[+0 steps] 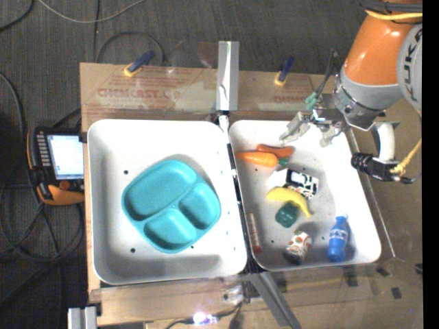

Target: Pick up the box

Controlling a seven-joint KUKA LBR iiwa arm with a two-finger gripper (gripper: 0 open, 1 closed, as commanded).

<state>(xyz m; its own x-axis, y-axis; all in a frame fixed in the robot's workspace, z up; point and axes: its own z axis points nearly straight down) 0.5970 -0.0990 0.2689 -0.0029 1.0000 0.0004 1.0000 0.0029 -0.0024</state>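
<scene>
Left bin: a shallow white plastic bin (103, 184) holds one turquoise plastic tray with three compartments (172, 204), lying flat and turned at an angle near the bin's middle.
Right bin: a second shallow white plastic bin (363, 218) sits just beside the first, their rims meeting along a central divider.
Right bin, far end: an orange plastic carrot with a green tip (261, 157) lies across the bin near its left wall.
Right bin, middle: the small black-and-white printed box (302, 182) lies flat, touching the yellow plastic banana (289, 197) below it; a small dark green block (287, 215) rests against the banana.
Right bin, near end: a small red-and-white printed can (297, 246) and a blue plastic bottle (337, 238) lie side by side, apart from each other.
Box position: centre of the right bin, nearer the camera than the carrot, with nothing on top of it.
Arm: the grey arm with an orange band (381, 40) reaches in from the upper right, wrist over the right bin's far right corner.
Hand: the two-finger hand (310, 127) hangs above the far end of the right bin, its pale fingers spread apart and grasping nothing; it is beyond the carrot and apart from the box.
Worktop: a brown board (171, 91) under the bins, with two clamps on its far edge.
Surroundings: an orange-edged handheld screen (58, 160) rests left of the left bin; cables lie on the dark floor.
</scene>
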